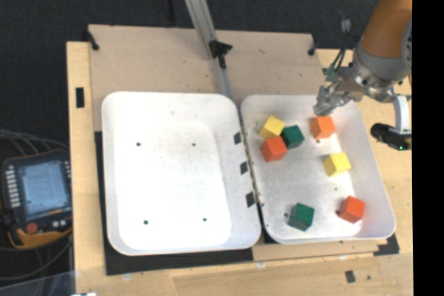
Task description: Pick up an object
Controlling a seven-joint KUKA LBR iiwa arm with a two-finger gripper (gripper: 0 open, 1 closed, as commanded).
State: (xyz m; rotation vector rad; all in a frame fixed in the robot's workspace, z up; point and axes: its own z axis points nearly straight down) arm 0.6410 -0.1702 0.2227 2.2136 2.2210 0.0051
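arm: grey with orange band [388, 14], reaches in from the right, over the right bin's upper edge
gripper [325, 106]: low over the right bin's upper part, just above-left of an orange cube [322, 127]
fingers: cannot tell if spread or pressed together, too small and dark; nothing visibly between them
right bin [378, 184]: holds seven cubes
cluster, upper left of bin: yellow cube [272, 126], green cube [293, 136], orange-red cube [274, 148], close together
yellow cube, right side [337, 163]: alone, below the orange cube
bottom: green cube [301, 216], orange-red cube [352, 209], apart
left bin [118, 170]: white, beside the right bin
surface [159, 52]: tan board under both bins
pendant [38, 194]: far left, off the surface
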